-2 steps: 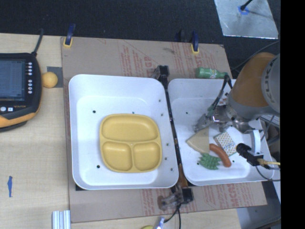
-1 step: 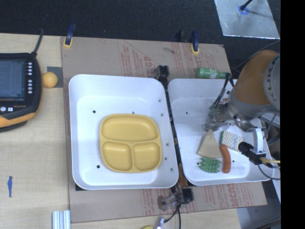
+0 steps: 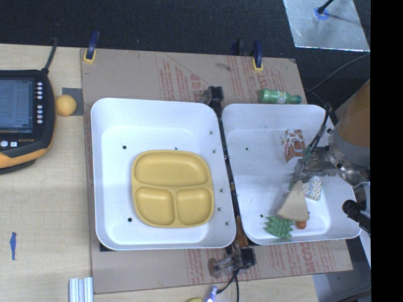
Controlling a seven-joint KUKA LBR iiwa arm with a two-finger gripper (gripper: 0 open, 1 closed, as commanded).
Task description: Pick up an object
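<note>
Camera view puts the tool point(image 3: 306, 170) low over the right bin point(image 3: 252, 168), near its right wall; how wide it stands cannot be told. Just under it lie a small blue-and-white packet point(image 3: 313, 188) and a tan wedge point(image 3: 293, 204) tipped with orange. A green spiky toy point(image 3: 278, 227) touches the wedge's lower corner. A red-and-white packet point(image 3: 293, 145) lies just above the tool. The left bin point(image 3: 113, 168) holds a yellow divided plate point(image 3: 172, 188). A green bottle point(image 3: 279, 96) lies on the cardboard point(image 3: 157, 74) behind the right bin, and a tablet point(image 3: 22, 118) sits on the tabletop point(image 3: 38, 231) at far left.
</note>
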